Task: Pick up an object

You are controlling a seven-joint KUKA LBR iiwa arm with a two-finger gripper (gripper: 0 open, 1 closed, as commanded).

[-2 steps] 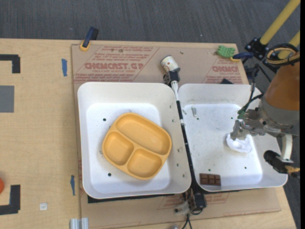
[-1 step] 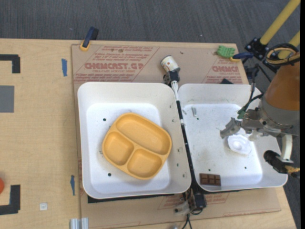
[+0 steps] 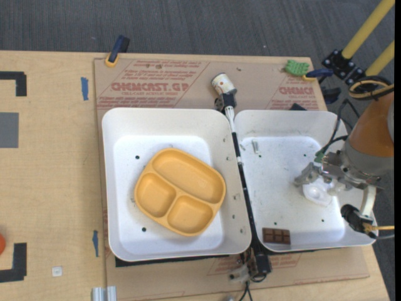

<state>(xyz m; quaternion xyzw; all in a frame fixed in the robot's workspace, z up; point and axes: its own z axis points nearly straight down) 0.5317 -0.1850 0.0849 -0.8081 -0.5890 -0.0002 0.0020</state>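
I am lowering my pincer point(image 3: 313, 182) over the small clear-white plastic lump point(image 3: 315, 192) lying at three o'clock in the right shallow white bin point(image 3: 282, 127), grip state I cannot tell, and I should be centring squarely before squeezing

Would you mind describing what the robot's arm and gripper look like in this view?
The arm has a broad orange band above a grey wrist section. Below it, the gripper is pale grey metal with a boxy body. Thin black cables loop around the wrist, and a black connector with a short yellow lead hangs at its lower side.
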